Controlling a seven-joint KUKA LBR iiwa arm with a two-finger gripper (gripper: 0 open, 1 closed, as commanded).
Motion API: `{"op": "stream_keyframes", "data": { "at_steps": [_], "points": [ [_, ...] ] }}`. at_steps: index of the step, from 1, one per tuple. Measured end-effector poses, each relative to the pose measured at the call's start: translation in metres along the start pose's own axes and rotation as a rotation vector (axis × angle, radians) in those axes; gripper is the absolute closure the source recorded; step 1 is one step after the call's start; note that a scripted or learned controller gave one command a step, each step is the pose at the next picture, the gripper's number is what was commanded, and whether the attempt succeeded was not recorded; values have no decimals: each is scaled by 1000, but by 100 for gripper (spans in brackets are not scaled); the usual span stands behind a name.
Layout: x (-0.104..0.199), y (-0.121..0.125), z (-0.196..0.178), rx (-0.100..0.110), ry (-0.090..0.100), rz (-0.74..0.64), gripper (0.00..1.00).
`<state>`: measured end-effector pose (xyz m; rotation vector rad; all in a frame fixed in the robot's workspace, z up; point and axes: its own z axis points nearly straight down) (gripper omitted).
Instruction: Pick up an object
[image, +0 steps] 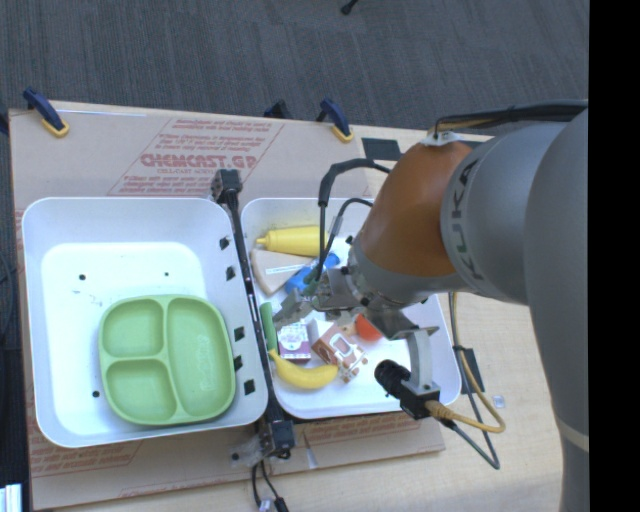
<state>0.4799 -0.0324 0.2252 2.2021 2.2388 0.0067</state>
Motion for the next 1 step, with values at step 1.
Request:
{"op": "stream_keyframes", "data": {
  "at_steps": [1],
  "points": [
    [0,0,0,0,0,0,0]
  ]
}}
